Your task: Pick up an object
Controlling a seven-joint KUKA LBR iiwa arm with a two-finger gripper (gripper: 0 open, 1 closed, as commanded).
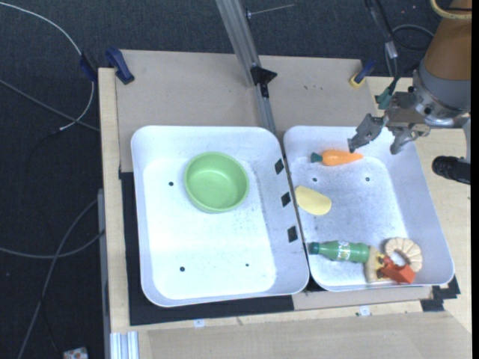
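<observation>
Beside the green bowl (pixel 216 181), the right white bin (pixel 419 200) holds an orange carrot (pixel 340 157), a yellow lemon-shaped piece (pixel 312 200), a green bottle (pixel 343 251) and a red-and-tan toy (pixel 397 260).

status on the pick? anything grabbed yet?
Done: nothing lifted. The carrot, yellow piece, green bottle and shrimp toy all lie in the right bin; the green bowl sits in the left bin.
In hand: the gripper is open over the right bin's far edge, beside the carrot, holding nothing.
Left: close on an object and lift.
</observation>
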